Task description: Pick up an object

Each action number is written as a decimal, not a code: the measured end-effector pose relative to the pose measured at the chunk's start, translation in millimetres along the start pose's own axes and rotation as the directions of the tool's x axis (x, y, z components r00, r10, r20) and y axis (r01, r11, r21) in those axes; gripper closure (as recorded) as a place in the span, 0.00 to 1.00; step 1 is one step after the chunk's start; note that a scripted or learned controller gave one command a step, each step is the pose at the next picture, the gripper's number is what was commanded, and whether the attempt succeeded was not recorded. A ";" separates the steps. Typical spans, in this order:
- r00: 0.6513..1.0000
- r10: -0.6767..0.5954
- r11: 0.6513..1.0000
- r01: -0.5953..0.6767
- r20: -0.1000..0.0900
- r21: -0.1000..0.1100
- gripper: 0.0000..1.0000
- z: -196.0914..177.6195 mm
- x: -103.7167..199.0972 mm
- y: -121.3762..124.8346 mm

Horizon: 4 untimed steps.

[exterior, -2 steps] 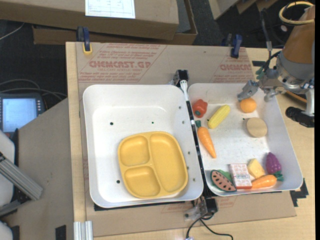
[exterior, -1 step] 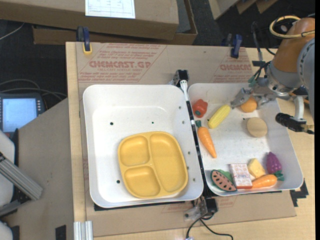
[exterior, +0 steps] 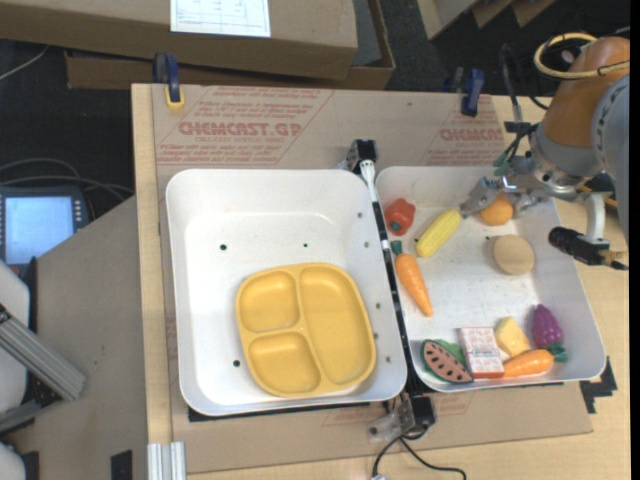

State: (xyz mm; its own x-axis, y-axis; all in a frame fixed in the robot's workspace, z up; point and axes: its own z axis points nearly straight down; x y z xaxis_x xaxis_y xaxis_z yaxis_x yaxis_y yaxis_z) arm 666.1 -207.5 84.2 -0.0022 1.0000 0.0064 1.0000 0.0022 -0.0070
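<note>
Reaching into the upper part of the right bin, the gripper sits low over a small orange fruit, which lies just beside the upper end of the corn cob. Whether the fingers are parted or closed cannot be told at this resolution; the fruit is partly covered by the metal tool, and no object is plainly seen clamped.

Judgement on the step in hand: the grasp appears to be at the approach or closing stage. To do it well, the tool should centre over the fruit and not between fruit and cob, since the two are close and a finger could strike the cob and push both aside. A round item may roll out of a shallow pinch, so a low, square closure is advisable.

Arm pose: the grey arm enters from the right, orange band above the wrist, wrist bent downward toward the bin's upper wall.

Nearby items: round beige piece, carrot, red pepper. The left bin holds a yellow divided tray.
</note>
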 end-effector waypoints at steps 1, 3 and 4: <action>1.000 0.000 1.000 0.000 0.007 -0.008 1.00 -12.0 -2.1 1.2; 1.000 -0.001 1.000 0.001 0.005 -0.009 1.00 -96.5 57.2 -21.6; 1.000 -0.006 1.000 0.006 0.004 -0.013 1.00 -107.9 138.9 1.9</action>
State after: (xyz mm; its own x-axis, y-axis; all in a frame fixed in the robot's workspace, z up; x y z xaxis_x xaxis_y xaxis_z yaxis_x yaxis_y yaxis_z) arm 668.4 -69.3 193.0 -0.0083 1.0000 0.0020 0.9999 0.0083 0.0058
